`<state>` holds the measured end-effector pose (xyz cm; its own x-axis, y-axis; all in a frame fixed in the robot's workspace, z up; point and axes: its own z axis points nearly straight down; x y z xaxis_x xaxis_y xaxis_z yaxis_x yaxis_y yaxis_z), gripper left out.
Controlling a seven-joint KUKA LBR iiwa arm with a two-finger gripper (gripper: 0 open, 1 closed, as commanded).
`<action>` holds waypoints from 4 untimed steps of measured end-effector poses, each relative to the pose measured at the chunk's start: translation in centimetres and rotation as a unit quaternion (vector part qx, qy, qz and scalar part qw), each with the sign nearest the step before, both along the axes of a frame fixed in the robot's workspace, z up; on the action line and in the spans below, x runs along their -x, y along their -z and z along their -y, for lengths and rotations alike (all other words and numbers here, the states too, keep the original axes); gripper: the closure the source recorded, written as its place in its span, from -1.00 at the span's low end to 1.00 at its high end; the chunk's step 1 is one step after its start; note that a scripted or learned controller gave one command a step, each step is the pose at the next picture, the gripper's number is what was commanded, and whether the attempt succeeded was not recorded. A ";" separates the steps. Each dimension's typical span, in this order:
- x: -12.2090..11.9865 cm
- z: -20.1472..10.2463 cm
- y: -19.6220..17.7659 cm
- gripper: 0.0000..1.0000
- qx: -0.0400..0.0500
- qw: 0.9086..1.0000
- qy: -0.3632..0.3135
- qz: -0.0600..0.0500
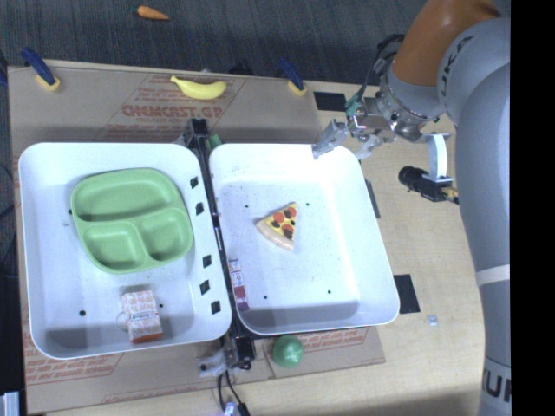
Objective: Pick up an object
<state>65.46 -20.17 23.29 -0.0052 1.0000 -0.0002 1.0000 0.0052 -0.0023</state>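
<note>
Camera view, from above the bench: the grey arm with its orange band reaches in from the right, and its gripper (345,137) hangs at the far right corner of the right bin (373,258). The 2 fingers stand apart with nothing between them. By this picture the task is at its approach step: no object is held, and the gripper sits well apart from anything to grasp.

The likeliest target is the pizza slice (280,225), lying flat near the middle of the right bin, alone on the white floor. Reaching it calls for a move toward the bin's centre and then a descent, with the fingers set to straddle the narrow wedge; a flat, thin piece like this looks hard to pinch from the floor.

The left bin (35,232) holds a green divided tray (130,217) and, nearer the camera, a small packet (140,314). The 2 bins touch along a middle seam fixed with black clips.

Both bins rest on a sheet of printed cardboard (130,107) held by blue clamps. A yellow banana (199,86) lies on the cardboard beyond the bins, a green ball (287,350) just beside the right bin's near edge, and a small orange object (153,12) on the dark carpet (260,16) farther off.
</note>
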 end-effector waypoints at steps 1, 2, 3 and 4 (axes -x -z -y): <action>-0.2 -2.1 14.2 -1.00 0.000 1.000 -0.001 0.000; -0.3 -2.1 13.0 1.00 0.000 1.000 -0.003 0.000; 0.9 -11.2 7.7 1.00 -0.001 1.000 -0.002 0.000; 1.0 -11.0 7.8 -1.00 0.000 1.000 -0.001 -0.001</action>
